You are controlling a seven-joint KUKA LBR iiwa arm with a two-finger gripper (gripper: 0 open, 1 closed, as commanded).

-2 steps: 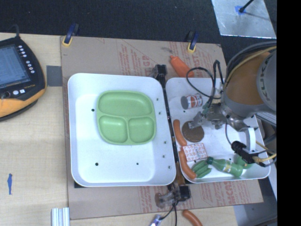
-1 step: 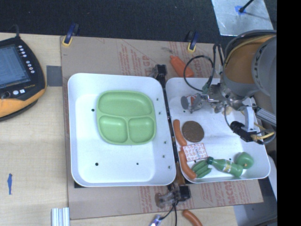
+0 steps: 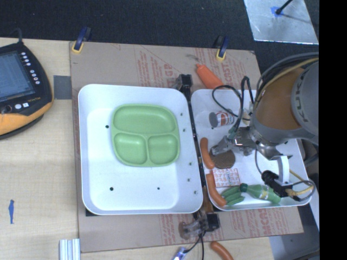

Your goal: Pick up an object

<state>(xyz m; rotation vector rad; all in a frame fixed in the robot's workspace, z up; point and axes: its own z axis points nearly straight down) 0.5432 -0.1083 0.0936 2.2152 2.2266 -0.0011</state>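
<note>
The end effector [image 3: 226, 145] hovers over a brown disc [image 3: 223, 159] in the right bin [image 3: 206, 99], its opening unclear.

Grey arm [image 3: 287, 107] enters from 3 o'clock, orange band above wrist, bent down toward 8 o'clock. Gripper [image 3: 226, 145] low, tips pointing toward 9 o'clock; black cables loop around the wrist.

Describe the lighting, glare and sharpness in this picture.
Camera view: even, soft light; the left bin is bright but not blown out, with a faint shadow under the green divided plate. The arm looks large and slightly soft. Small items near the end effector are hard to resolve.
</note>
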